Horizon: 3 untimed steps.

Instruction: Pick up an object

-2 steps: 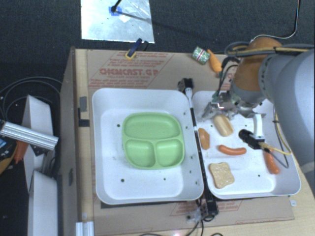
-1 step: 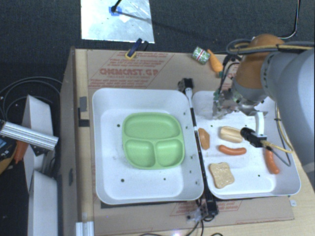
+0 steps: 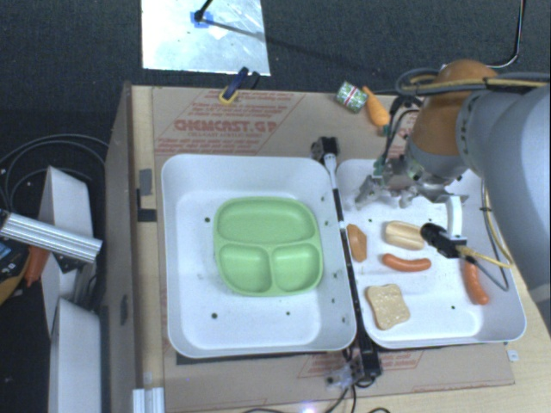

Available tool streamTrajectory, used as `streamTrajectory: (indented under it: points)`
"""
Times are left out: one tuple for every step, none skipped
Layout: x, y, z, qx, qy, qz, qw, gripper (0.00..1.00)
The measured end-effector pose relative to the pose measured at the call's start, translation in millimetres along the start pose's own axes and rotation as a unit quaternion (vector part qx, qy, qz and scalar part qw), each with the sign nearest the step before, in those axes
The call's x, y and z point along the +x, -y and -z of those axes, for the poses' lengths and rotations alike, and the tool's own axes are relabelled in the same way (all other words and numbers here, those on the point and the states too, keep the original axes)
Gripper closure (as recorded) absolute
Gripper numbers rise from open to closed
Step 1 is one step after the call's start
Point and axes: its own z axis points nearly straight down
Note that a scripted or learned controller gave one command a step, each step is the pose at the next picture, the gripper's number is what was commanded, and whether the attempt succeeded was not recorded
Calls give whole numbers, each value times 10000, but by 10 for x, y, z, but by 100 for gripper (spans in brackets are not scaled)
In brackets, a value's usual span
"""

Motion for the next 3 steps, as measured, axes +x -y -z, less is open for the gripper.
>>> streamTrajectory:
  points:
    - [-503,612,-114,27,6,-29,10000,0]
    - [-490,597,-6,11,0,-20,10000,100]
    - [246,587,904,-1,-7,-5,10000,100]
